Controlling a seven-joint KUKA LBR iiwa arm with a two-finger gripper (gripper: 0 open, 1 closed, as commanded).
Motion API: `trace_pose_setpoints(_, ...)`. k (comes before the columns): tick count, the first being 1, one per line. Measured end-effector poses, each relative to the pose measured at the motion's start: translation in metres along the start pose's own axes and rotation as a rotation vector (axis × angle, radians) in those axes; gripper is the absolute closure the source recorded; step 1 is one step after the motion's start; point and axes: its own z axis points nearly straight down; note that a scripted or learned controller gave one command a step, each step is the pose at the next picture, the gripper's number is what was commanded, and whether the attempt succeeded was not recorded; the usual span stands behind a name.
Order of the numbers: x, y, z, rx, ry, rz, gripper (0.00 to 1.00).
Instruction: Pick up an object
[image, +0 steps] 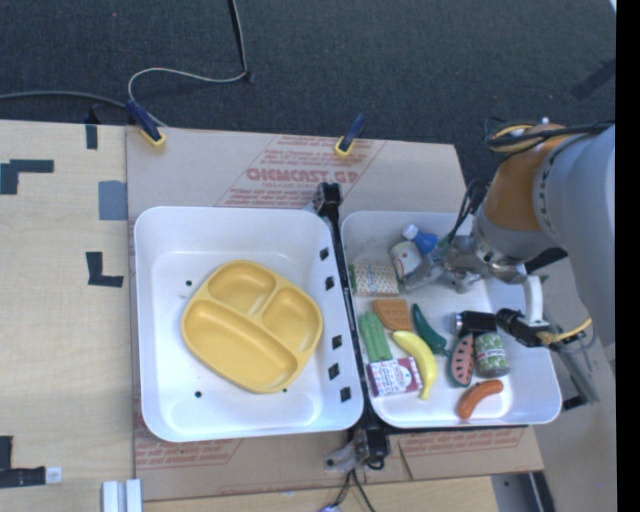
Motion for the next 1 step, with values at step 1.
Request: trace_pose_setpoints(1, 0.0297, -0.0038, 0.0002, 0.0, -0.003, 0.001, 0.0)
